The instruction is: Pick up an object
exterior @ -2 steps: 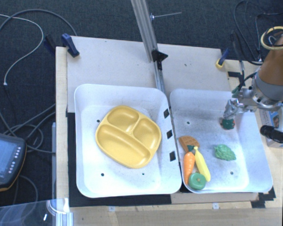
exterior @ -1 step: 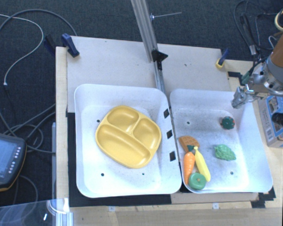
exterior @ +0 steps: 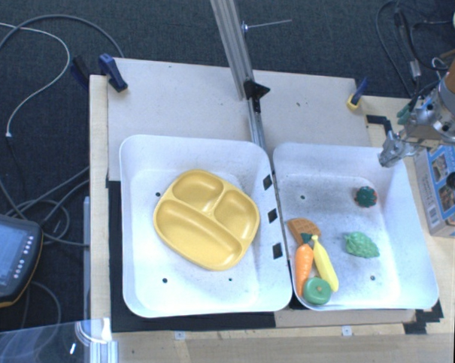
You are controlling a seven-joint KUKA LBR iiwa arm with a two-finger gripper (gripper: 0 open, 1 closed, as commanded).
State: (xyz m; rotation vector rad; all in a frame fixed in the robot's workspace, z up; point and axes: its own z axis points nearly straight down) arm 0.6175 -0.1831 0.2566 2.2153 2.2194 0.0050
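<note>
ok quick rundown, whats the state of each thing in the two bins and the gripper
yellow divided plate: flat, right way up, alone in the left bin
carrot: lying down, touching the banana
banana: lying beside the carrot
green round fruit: at the right bin's near edge
brown piece: lying by the divider
leafy green: lying loose, apart
dark green piece: lying loose, apart
gripper: above the right bin's far right corner, holding nothing visible

The arm [exterior: 451,89] is cut off by the frame's right edge. The tablet [exterior: 6,259] at lower left runs off the left edge. The blue box [exterior: 442,186] at right is partly cropped, its print unreadable.
</note>
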